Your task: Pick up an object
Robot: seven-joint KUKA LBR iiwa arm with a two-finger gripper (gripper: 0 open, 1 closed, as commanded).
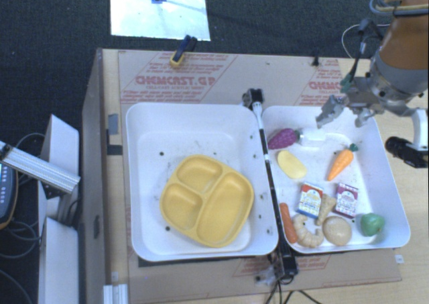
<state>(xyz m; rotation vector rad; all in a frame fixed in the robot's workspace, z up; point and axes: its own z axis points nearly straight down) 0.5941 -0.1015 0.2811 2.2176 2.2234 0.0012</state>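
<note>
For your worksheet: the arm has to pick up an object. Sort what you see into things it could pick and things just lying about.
Could be picked, all in the right bin:
carrot
purple vegetable
yellow piece
two small cartons
green ball
potato

Just lying about:
yellow divided tray in the left bin
clamp on the board

The gripper hovers above the right bin's far edge.

The bench, covered by a brown cardboard-coloured sheet with red printed lettering, carries two shallow white plastic bins side by side: the left bin and the right bin, their inner edges touching. A small yellow-and-black clip sits on the bench's far edge.
</note>
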